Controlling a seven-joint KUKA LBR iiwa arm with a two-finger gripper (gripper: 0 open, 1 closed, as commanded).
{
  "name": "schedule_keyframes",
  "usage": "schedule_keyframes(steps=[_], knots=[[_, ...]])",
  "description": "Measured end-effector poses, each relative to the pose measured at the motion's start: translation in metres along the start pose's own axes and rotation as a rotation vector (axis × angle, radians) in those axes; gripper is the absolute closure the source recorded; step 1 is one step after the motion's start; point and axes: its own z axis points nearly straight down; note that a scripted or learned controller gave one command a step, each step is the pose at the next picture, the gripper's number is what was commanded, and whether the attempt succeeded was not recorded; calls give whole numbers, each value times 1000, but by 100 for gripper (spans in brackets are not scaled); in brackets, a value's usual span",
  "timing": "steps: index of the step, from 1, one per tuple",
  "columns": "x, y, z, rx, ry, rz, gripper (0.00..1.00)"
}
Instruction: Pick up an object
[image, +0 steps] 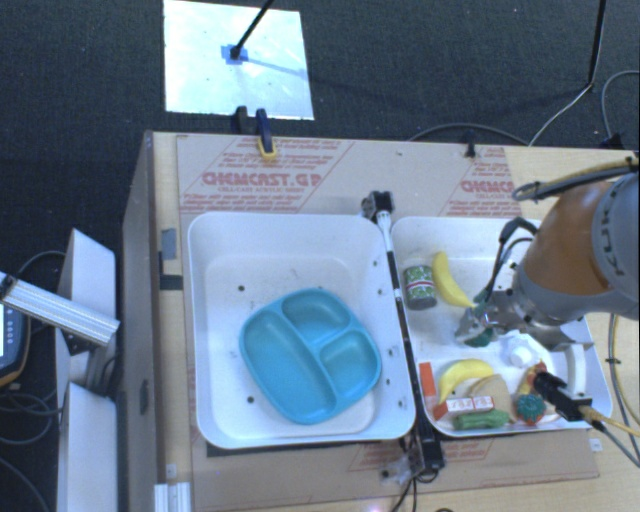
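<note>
Camera view: the gripper (478, 328) is low in the right bin (590, 395), but whether it is open or closed I cannot tell. Just beside it lie a banana (450, 281) and a small can (419, 286); another banana (466, 374) sits nearer. A blue divided plate (311, 353) fills the left bin (225, 260).

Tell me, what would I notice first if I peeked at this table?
Probably the big blue plate with compartments, lying alone in the left white bin. Next, the grey and orange robot arm reaching in from the right, its gripper low over the right bin. That bin holds two yellow bananas and other small things.
</note>
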Motion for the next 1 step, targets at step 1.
schedule_keyframes(steps=[1], knots=[[84,44,-78,0,1,-2,100]])
